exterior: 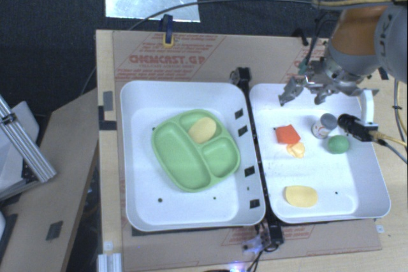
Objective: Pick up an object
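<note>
- Nearest the camera, a flat yellow oval piece [300, 195] lies near the front wall of the right bin [370, 197].
- Further back in that bin, an orange-red block [287, 134] sits just left of centre, with a small yellow-orange lump [296, 150] touching or almost touching its front right corner.
- To their right, a small grey and white round thing [322, 125] stands just beside a green ball [338, 144]; a black part [354, 126] juts in close above the ball.
- Over the back of the right bin hangs the claw [306, 92], its two grey fingers spread open with nothing between them, apart from all the objects.
- Behind it rise the grey wrist and the orange band of the arm [363, 16], reaching in from the right.
- Left bin [143, 200] holds a green divided tray [185, 159], set at a slant, with a yellow rounded piece [203, 130] in its small rear compartment.
- Both bins rest side by side on a brown board [185, 54] printed with red lettering, which lies on the bench.
</note>
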`<state>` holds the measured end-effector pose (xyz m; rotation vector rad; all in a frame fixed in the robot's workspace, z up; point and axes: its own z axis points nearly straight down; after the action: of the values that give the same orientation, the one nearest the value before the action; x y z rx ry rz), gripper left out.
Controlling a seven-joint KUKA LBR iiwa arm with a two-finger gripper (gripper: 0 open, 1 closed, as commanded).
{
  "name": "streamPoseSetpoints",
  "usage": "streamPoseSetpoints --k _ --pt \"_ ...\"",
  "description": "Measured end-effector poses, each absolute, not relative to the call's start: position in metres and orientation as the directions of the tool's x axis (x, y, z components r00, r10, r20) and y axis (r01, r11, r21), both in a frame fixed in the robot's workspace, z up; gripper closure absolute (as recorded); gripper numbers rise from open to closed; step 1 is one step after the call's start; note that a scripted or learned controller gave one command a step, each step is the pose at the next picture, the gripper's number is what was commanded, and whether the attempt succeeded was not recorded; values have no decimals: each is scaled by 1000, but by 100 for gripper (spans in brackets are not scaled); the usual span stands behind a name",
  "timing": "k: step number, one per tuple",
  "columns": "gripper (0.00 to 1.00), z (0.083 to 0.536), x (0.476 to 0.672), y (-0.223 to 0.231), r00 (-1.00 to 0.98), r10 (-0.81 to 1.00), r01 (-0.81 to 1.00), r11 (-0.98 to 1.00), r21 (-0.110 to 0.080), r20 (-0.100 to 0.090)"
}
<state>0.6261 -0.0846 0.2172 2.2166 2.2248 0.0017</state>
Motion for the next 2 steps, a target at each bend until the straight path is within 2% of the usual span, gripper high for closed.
streamPoseSetpoints --k 1,2 --pt "0 163 634 -90 -1 1000 1000 1 -2 0" --pt "0 122 630 -92 -1 1000 1000 1 -1 0"
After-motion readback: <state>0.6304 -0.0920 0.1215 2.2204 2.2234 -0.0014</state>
